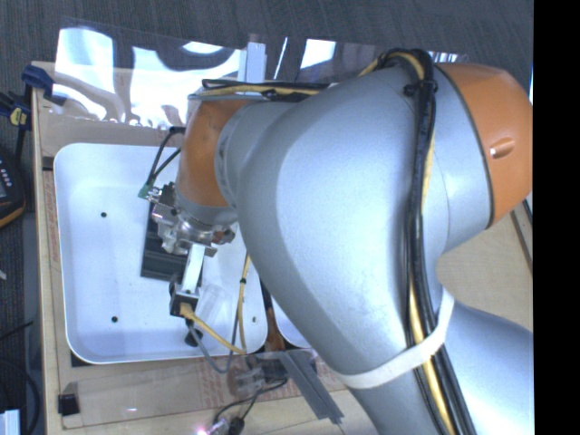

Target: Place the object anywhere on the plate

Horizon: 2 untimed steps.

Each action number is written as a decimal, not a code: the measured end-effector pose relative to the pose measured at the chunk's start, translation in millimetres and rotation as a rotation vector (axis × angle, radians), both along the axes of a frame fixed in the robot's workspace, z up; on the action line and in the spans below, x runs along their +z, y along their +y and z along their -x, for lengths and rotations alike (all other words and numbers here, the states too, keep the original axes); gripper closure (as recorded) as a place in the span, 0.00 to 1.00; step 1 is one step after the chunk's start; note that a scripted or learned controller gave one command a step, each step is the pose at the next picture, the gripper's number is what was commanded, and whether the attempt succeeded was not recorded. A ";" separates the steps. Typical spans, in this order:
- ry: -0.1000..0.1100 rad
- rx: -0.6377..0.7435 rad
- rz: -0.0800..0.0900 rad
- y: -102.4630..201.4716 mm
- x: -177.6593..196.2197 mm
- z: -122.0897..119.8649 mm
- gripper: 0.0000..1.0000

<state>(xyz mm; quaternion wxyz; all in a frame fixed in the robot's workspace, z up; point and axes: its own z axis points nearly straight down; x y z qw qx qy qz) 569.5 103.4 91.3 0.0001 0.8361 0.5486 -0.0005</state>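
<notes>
My grey arm [362, 225] with its orange band [204, 152] reaches across from the right and covers most of the bench. Its wrist ends over the right part of the left white bin [91, 243]. The gripper [161, 250] shows as a dark block hanging low over the bin floor, pointing down and to the left. Nothing can be made out between or under it. The arm hides the right bin almost wholly, and whatever lies beneath the wrist is hidden too.
The left bin's floor to the left of the gripper is bare white with two small dark dots [103, 214]. A sliver of the right bin [283, 335] peeks out under the arm. Clamps and cables lie along the bench's left edge [18, 107].
</notes>
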 end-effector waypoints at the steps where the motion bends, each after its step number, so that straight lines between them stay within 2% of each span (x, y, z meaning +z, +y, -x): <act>1: 0.014 -0.234 0.004 21.4 -1.7 -38.1 1.00; 2: 0.010 -0.584 0.003 13.1 57.5 8.8 1.00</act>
